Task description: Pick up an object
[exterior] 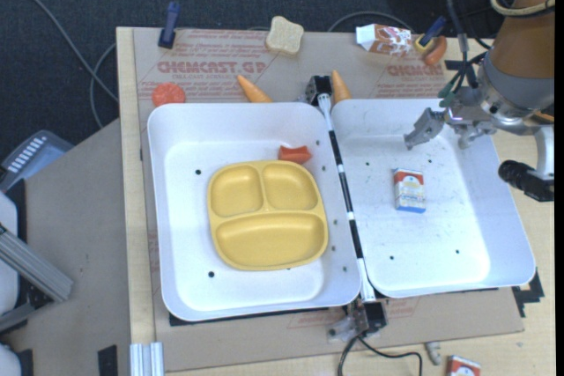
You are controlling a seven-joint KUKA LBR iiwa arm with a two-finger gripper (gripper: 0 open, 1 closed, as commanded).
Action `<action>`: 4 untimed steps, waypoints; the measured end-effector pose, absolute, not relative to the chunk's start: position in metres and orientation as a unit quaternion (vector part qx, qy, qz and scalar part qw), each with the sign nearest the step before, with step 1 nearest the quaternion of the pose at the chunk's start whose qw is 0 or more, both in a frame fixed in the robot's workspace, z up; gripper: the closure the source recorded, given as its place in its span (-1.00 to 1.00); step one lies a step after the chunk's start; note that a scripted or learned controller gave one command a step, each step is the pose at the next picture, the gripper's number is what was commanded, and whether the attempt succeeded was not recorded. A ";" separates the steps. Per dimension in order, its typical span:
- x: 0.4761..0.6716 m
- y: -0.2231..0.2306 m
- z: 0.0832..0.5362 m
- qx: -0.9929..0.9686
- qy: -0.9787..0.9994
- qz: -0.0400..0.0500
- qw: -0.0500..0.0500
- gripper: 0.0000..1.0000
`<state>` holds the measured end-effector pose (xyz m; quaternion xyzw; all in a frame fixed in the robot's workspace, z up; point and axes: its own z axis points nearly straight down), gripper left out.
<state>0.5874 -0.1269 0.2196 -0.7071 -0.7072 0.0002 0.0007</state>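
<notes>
A small rectangular carton, white with an orange top and blue base (pixel 410 190), lies flat near the middle of the right-hand shallow white bin (pixel 493 264). Its long axis runs toward that bin's far and near edges. The grey two-finger gripper (pixel 425 129) hangs over the bin's far edge, grasping nothing; the carton sits nearer the front edge than it. I cannot tell its finger state.
</notes>
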 end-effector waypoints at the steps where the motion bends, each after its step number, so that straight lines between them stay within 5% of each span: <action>1: 0.590 -0.107 0.089 -0.707 -0.707 -0.003 -0.004 -1.00; 2: 0.592 -0.110 0.100 -0.707 -0.707 -0.002 -0.009 1.00; 3: 0.577 -0.031 0.185 -0.707 -0.708 -0.001 0.000 1.00; 4: 0.616 -0.100 0.173 -0.707 -0.707 0.000 -0.001 1.00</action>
